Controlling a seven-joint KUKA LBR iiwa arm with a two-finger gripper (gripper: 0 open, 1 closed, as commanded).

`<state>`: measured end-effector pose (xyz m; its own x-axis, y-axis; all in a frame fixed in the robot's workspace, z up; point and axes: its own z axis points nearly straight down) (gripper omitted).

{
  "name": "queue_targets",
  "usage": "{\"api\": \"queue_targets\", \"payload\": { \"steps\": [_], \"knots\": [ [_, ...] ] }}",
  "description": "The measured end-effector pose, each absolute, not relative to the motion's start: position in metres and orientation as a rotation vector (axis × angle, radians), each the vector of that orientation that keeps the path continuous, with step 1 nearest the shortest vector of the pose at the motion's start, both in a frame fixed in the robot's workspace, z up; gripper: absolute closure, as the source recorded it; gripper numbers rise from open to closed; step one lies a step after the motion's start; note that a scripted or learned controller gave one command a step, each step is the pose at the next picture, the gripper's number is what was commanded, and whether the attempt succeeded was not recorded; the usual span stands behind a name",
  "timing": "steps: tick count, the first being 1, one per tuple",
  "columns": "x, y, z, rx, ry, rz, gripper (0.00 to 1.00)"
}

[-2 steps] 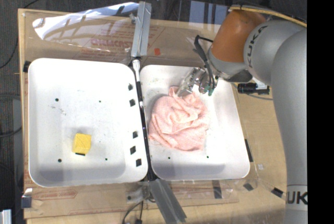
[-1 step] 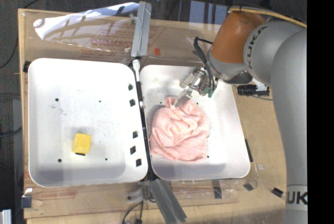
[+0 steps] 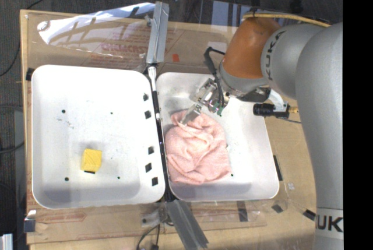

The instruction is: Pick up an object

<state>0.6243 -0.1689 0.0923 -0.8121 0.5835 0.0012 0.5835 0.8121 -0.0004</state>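
Pink cloth [image 3: 197, 148] lies crumpled in right bin [image 3: 256, 144], filling its lower left. Soft, light, limp; bunches and drapes, no slip. Best bite: raised fold at upper edge. Pincer [image 3: 199, 106] right above that edge; finger state: cannot tell.

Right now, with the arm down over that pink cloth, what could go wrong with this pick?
1. The gripper sits at the upper edge of the cloth, not its middle, so it may catch only a thin fold that slips free.
2. The cloth is bunched and floppy; if lifted it may drag along the right bin or snag on its rim.
3. The yellow block lies far off in the left bin, so it is no easy fallback.
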Motion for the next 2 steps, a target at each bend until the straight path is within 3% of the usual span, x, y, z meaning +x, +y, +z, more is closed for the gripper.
{"api": "queue_targets", "payload": {
  "steps": [1, 2],
  "knots": [
    [0.625, -0.170, 0.103, -0.960, -2.992, 0.001, 1.00],
    [0.616, -0.155, 0.099, -0.721, -3.055, 0.000, 1.00]
  ]
}}
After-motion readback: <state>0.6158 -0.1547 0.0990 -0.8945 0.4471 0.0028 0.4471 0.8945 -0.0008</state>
